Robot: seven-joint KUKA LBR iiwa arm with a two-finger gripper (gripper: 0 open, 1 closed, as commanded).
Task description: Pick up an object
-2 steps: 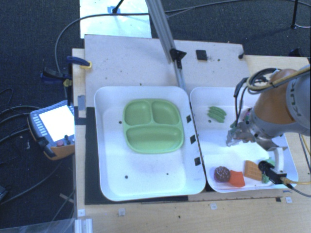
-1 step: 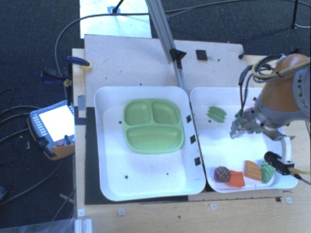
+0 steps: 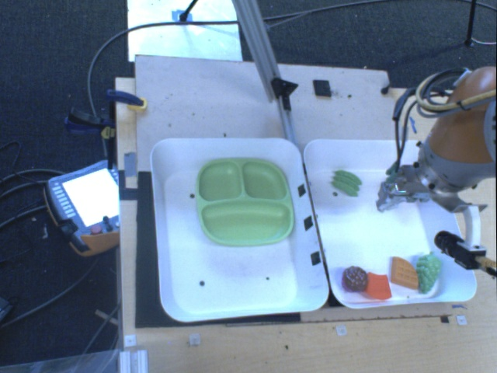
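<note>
nothing is lifted yet: gripper point(image 3: 390, 195) hovers in the right bin point(image 3: 326, 158) near the green pea pod point(image 3: 346, 182), fingers' state i cannot tell.

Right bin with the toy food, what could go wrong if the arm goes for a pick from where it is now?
1. The gripper hangs over bare floor of the right bin, between the green pea pod and the front pile; a straight descent would likely close on nothing.
2. The brown ball, orange piece, cracker and broccoli crowd the front corner, so a grasp there could nudge neighbours or hit the wall.
</note>
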